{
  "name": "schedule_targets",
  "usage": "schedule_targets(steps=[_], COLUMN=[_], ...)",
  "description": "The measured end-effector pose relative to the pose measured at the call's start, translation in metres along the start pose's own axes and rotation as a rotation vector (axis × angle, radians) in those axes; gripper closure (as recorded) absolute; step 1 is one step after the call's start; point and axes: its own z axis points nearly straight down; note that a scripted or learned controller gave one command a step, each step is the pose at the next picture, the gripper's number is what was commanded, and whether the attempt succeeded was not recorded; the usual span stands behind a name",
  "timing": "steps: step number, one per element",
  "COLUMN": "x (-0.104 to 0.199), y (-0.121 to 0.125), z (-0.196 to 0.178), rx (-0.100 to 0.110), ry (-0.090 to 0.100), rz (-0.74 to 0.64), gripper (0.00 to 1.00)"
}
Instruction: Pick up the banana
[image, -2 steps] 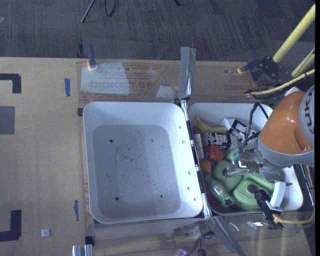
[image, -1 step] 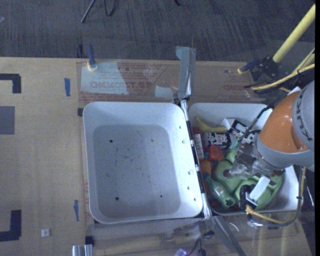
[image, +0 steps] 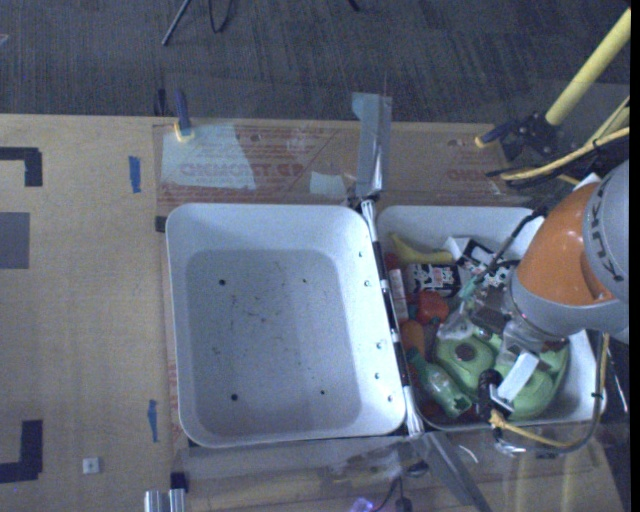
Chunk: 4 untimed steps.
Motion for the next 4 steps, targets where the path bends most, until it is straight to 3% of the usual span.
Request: schedule_targets(steps=[1, 2, 3, 4], x=[0.025, 0.052, 0.062, 0.054], y=[0.080, 0.134, 0.170, 0.123], z=[0.027, 0.034, 0.014, 0.029], rx=[0.019, 0.075, 0.021, -0.015], ry=[0.022, 0.011, -0.016, 0.009], rz=[0.171, 0.088, 0.637, 0.385], gripper=[0.00, 0.00, 0.00, 0.00])
